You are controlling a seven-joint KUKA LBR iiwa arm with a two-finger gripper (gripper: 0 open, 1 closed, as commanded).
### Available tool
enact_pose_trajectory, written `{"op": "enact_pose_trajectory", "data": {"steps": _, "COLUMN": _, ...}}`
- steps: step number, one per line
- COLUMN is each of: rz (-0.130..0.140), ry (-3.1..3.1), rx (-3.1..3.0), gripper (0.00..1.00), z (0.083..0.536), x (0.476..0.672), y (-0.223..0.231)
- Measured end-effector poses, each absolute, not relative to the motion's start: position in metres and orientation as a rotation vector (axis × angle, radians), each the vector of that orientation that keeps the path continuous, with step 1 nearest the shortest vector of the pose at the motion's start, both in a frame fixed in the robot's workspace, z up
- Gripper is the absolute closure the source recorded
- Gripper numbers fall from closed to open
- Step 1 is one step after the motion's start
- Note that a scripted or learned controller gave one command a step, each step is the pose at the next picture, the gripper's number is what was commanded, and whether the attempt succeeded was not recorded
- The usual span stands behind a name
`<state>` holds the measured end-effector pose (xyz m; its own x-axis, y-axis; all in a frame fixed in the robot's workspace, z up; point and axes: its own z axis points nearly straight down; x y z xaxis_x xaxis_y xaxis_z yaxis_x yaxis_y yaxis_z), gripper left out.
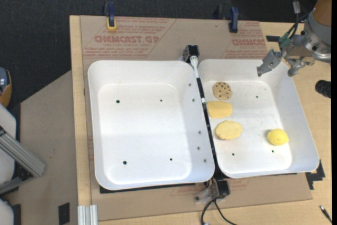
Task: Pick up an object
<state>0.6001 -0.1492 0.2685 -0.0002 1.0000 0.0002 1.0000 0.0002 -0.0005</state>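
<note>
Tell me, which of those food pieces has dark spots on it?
The cookie, the round piece farthest back in the right bin. The other three are plain yellow.

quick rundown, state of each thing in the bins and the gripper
cookie: flat in the right bin, near its left wall
yellow slab: flat, just below the cookie
round biscuit: flat, below the slab
lemon: alone toward the bin's right side
gripper: open, holding nothing, above the bin's top right corner
left bin: level on the bench
</note>
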Motion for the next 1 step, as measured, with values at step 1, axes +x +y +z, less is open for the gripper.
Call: {"op": "enact_pose_trajectory", "data": {"steps": 1, "rz": 0.006, "ry": -2.221, "rx": -2.206, "gripper": 0.00, "z": 0.1790, "x": 0.5991, "y": -0.0792}}
